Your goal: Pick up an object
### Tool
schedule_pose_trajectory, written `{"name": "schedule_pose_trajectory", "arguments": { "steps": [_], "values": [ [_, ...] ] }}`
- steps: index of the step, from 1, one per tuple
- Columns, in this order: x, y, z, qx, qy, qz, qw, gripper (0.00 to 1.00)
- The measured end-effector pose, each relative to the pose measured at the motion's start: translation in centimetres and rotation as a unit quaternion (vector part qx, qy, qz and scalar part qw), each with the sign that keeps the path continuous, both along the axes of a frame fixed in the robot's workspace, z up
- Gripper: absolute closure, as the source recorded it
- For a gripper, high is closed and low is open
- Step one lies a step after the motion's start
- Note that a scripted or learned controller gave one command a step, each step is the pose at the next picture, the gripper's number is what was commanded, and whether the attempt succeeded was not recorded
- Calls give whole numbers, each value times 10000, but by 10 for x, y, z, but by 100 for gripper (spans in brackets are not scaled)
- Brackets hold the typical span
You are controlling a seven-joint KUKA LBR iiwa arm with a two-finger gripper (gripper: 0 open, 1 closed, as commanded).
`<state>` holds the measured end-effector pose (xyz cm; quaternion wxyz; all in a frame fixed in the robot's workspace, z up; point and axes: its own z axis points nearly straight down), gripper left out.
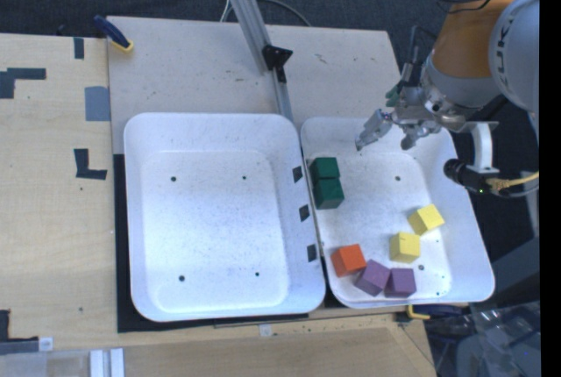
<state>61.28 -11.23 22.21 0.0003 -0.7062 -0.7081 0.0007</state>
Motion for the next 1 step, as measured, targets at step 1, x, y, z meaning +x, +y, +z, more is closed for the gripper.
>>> {"name": "schedule_pose_trajectory", "arguments": {
  "steps": [1],
  "values": [
    [-69, 12, 58, 6, -16, -10, 10000, 0]
  ]
}}
